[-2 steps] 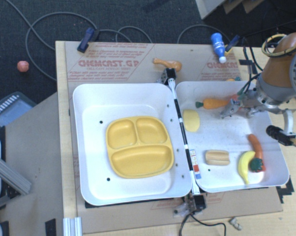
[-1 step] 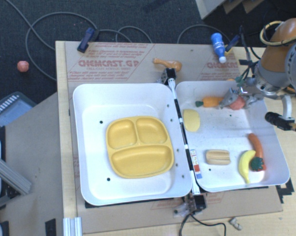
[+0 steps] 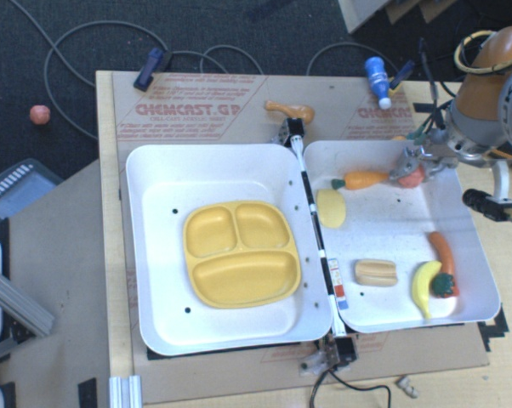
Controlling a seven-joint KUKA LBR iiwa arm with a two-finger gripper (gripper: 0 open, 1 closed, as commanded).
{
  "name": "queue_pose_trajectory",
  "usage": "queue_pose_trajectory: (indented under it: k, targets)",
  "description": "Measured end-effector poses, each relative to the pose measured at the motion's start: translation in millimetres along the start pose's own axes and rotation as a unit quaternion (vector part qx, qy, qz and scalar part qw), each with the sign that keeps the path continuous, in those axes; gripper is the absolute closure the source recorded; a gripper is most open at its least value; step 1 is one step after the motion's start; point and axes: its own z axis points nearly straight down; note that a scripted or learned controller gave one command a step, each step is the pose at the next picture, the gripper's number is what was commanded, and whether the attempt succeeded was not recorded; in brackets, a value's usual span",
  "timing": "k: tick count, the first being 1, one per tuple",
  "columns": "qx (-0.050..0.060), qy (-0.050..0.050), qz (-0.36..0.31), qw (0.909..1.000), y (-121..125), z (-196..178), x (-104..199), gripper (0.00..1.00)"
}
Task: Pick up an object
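The tool [image 3: 412,170] was lowered onto a pink toy [image 3: 412,178] beside the carrot [image 3: 364,178], nothing was lifted yet, and its state could not be told.

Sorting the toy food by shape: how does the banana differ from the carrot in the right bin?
The banana is yellow and curved; the carrot is orange and straight. The banana lies near the bin's front right corner, the carrot near its back wall. The banana runs front to back, the carrot sideways. Both lie flat in the right bin.
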Motion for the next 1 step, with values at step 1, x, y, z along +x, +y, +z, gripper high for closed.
queue_pose_trajectory:
  k: [1]
  targets:
    - [-0.004, -0.003, 0.001, 1.0000, -50.1, -42.6, 82.6, 1.00]
